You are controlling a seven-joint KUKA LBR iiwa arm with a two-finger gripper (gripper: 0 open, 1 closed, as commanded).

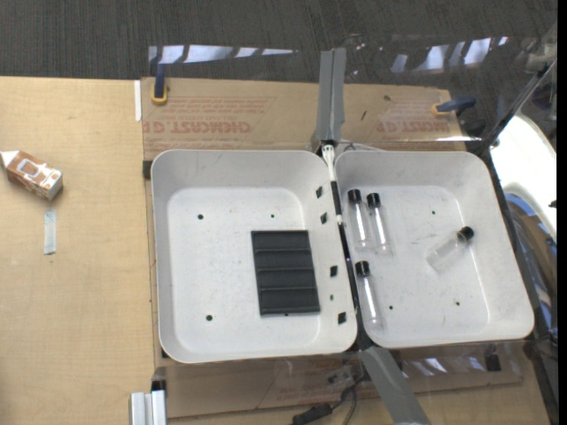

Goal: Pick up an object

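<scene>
1. First, at the near edge, a grey metal bar slants out from under the place where two shallow white bins meet, with a dark cable beside it.
2. Next, the left bin and the right bin sit side by side, touching along their inner edges, on a sheet of brown cardboard.
3. Inside the left bin, a flat black ribbed block lies a little right of centre, its long side running near to far.
4. Inside the right bin, close to its left wall, a clear tube with a black cap lies nearest the viewer.
5. Farther back along the same wall, two more clear capped tubes lie side by side: the left tube and the right tube, black caps at their far ends.
6. Well apart from those, toward the right of that bin, a fourth clear tube lies at a slant, its black cap up and to the right.
7. Left of the bins, the tan worktop carries a small pale strip and, beyond it, a small orange and white box.
8. Farther back, a grey upright bar rises at the bins' seam, with an orange clamp on the cardboard's far left and a blue clamp on its far right.
9. Farthest away lies dark carpet.
</scene>
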